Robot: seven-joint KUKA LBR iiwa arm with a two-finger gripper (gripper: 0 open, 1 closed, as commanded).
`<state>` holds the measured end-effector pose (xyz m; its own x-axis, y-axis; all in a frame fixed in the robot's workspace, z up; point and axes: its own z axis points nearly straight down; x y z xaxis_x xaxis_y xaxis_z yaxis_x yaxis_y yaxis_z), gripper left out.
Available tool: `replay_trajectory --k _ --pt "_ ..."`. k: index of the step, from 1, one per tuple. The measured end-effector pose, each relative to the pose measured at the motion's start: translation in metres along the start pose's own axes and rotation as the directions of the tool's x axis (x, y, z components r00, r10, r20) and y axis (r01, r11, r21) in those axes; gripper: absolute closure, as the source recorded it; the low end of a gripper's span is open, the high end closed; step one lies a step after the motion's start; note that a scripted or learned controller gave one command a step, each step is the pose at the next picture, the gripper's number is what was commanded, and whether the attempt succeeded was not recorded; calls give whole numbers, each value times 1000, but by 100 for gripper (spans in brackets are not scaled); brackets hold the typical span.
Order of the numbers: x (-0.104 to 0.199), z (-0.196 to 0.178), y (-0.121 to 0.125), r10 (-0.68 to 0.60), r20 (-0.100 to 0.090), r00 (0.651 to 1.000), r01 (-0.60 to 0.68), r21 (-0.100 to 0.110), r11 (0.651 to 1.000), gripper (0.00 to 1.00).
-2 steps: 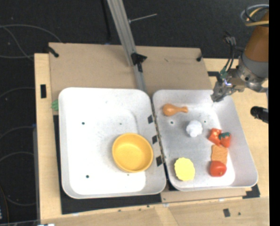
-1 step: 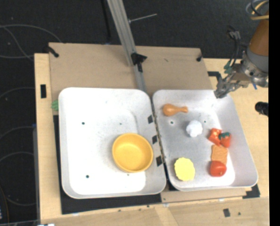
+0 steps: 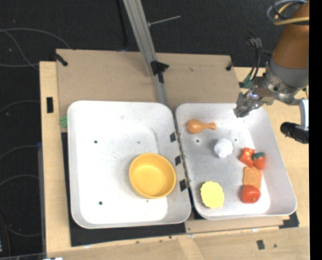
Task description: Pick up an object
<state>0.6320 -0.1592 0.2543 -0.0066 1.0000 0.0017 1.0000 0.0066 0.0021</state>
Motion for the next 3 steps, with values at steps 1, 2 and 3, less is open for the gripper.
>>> replay_trajectory --k 1,2,3 --pt "51 -6 -26 0 0 1000 0 1 1000 100" --pt "102 0 -52 4 1 1000 -4 1 1000 100" --pt "153 -7 -67 -2 -1 1000 2 2 1000 100"
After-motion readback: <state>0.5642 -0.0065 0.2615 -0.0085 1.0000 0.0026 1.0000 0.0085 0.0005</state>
